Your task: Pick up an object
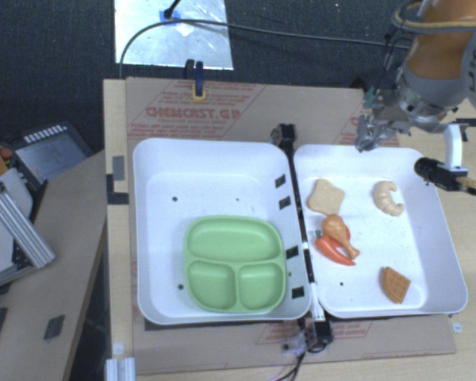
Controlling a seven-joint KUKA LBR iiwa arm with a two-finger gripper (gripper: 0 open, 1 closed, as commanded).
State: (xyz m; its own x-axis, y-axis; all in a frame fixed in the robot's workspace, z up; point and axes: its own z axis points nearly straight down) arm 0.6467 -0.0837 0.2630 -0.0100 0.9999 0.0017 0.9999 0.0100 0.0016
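Right bin (436,213) rim: gripper (368,140) above.

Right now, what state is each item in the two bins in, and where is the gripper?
Green divided plate: flat in left bin, compartments bare.
Toast slice: lying in right bin.
Croissant: lying apart, untouched.
Chicken drumstick: resting against red pepper.
Waffle piece: lying alone near front rim.
Gripper: hanging over right bin's far rim, holding nothing visible.
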